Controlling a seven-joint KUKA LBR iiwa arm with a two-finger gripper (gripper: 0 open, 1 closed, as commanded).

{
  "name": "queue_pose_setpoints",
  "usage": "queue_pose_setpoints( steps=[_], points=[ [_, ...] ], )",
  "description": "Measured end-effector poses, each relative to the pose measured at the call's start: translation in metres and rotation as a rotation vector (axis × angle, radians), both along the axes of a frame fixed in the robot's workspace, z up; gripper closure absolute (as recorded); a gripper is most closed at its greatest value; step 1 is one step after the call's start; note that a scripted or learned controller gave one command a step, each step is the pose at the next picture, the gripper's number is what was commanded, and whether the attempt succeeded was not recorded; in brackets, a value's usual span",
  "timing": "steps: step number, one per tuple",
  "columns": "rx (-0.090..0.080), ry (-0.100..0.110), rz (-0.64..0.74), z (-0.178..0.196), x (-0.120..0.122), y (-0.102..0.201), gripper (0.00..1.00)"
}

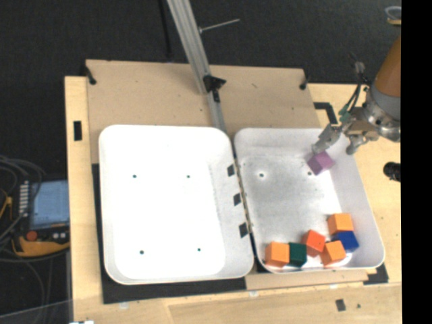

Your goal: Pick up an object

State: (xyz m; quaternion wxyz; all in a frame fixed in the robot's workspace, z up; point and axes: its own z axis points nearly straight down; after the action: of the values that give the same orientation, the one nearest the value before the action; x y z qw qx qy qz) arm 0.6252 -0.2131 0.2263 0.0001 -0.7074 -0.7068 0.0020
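Camera view, looking down on both bins.

Right bin (305, 144): holds a purple block (320, 161) near its far right side and, clustered along the near wall, four orange blocks (341, 222), a green block (298, 253) and a blue block (347, 240).

Left bin (162, 201): white, beside the right one on the surface (263, 90).

Gripper (335, 139): just above the purple block. One finger (326, 140) reaches down to the block's top edge; whether the fingers are apart, together or clamped on the block cannot be told.

Risk: the block appears tilted and met at a corner, so a closing grip could squeeze it out sideways, or a lift could drop it.

Obscured: arm cut off at the right; the finger-to-block contact is too small to resolve.
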Motion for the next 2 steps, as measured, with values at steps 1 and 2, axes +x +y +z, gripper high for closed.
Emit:
queue_pose_setpoints(
  steps=[1, 2],
  points=[
    [0.001, 0.001, 0.003, -0.059, 0.0, 0.007, 0.0],
    [0.0, 0.0, -0.002, -0.101, -0.001, 0.002, 0.0]
  ],
)
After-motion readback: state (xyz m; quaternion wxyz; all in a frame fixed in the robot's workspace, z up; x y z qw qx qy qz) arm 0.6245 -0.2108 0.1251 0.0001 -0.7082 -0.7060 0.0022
